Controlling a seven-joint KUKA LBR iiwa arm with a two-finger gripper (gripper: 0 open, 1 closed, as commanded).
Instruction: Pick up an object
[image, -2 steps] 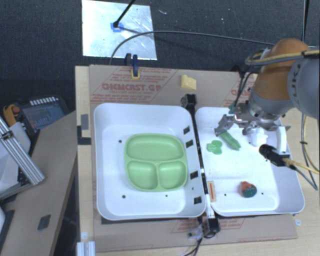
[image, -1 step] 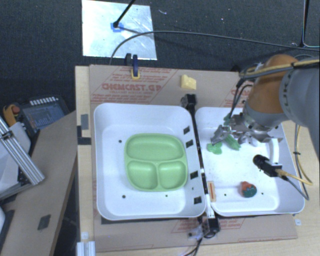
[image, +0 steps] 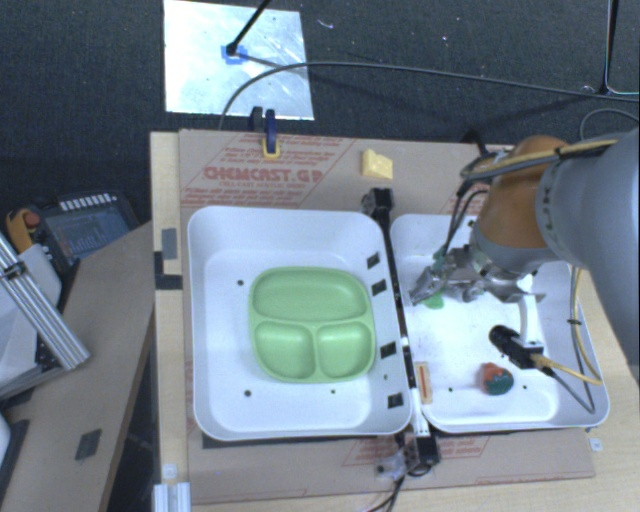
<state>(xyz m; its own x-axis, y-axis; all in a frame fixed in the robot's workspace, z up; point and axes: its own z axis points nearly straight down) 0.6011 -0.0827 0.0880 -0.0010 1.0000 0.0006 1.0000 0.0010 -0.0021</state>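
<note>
We see the arm (image: 585, 205) reaching in from the right of the frame, with its tool (image: 428, 288) low over the upper left part of the right bin (image: 470, 424). We cannot tell whether the tool is wide or narrow, as the wrist covers much of it from this angle. A small green piece (image: 432, 298) lies right at the tip of the tool, on the bin floor as far as we can judge. We cannot say whether the tool touches it.

Toward the lower right of the same bin lies an orange and green object (image: 495, 379), well apart from the tool. A thin orange strip (image: 424, 383) lies along the bin's left wall, near the bottom.

The left bin (image: 215, 300) holds a green divided plate (image: 310, 325), lying flat near its middle, with three compartments.

Both bins rest on a cardboard sheet (image: 300, 172) with red lettering, spread on the counter (image: 120, 300). A yellow block (image: 377, 163) lies on that sheet, above the gap between the bins.
</note>
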